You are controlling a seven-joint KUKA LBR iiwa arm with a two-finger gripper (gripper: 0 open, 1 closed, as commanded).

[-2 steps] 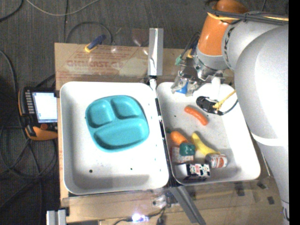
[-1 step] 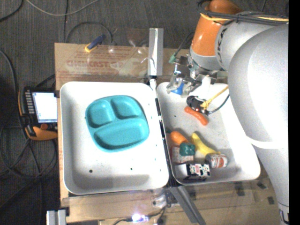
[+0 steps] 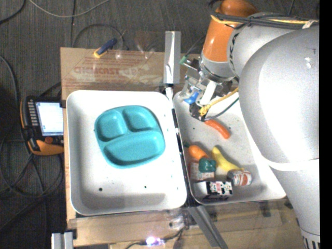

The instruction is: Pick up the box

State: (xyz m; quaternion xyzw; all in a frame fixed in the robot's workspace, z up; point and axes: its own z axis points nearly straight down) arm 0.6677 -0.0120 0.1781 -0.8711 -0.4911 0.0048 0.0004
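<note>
Your gripper (image 3: 199,101) is low in the far end of the right bin (image 3: 244,119), but I cannot tell how it is set. The box (image 3: 220,188) (black and white) lies at the near end, well apart, just beside a can (image 3: 241,178).

Faint, unreadable print on the cardboard sheet (image 3: 114,69); nothing legible.
</note>
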